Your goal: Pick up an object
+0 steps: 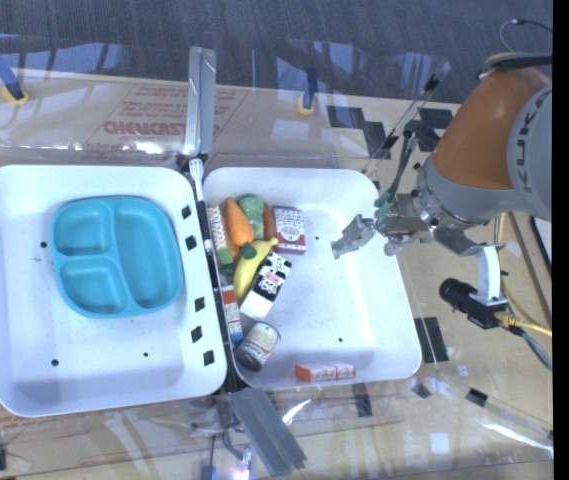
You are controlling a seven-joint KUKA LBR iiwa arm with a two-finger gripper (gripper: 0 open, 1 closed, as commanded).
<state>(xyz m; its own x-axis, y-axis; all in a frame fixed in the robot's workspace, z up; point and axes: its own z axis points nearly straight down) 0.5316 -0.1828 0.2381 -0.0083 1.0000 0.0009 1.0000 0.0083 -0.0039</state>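
My gripper [352, 238] hangs over the right part of the right bin [384, 308], above bare white floor, and I see nothing in it. The objects lie in a cluster along that bin's left side, well left of the gripper: an orange carrot [236, 224], a green vegetable [252, 209], a yellow banana [250, 265], a red carton [289, 231], a black-and-white carton [270, 282] and a small can [258, 344]. A flat red-and-white box [325, 372] rests near the front wall.
The left bin [14, 358] holds a blue divided plate [117, 255]. A thin tube [230, 313] lies along the wall between the bins. The arm's orange band [484, 138] rises at the right, outside the bins.
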